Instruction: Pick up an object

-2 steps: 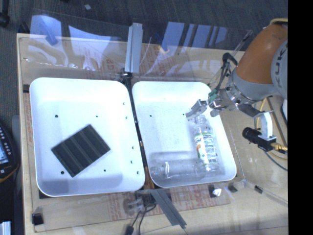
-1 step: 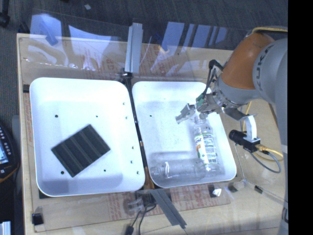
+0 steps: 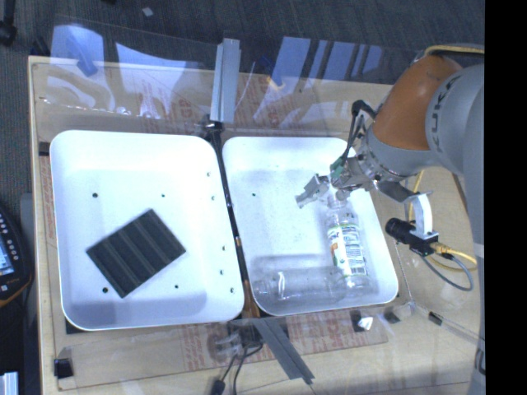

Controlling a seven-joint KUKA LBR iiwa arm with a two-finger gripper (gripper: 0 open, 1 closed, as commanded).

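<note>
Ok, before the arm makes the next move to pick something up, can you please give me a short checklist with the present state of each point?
1. Object within reach: clear labelled bottle lies in the right bin: ok.
2. Gripper over the right bin, near the bottle's top end: ok.
3. Fingers open or shut: cannot tell.
4. Anything held: nothing seen between the fingers: not ok.
5. Second clear bottle lies along the near wall, close to the first: cannot tell if touching.
6. Dark ribbed panel in the left bin, out of the way: ok.

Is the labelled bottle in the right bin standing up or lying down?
Lying down: the labelled bottle lies along the right bin floor, its full side label facing the camera.
</note>
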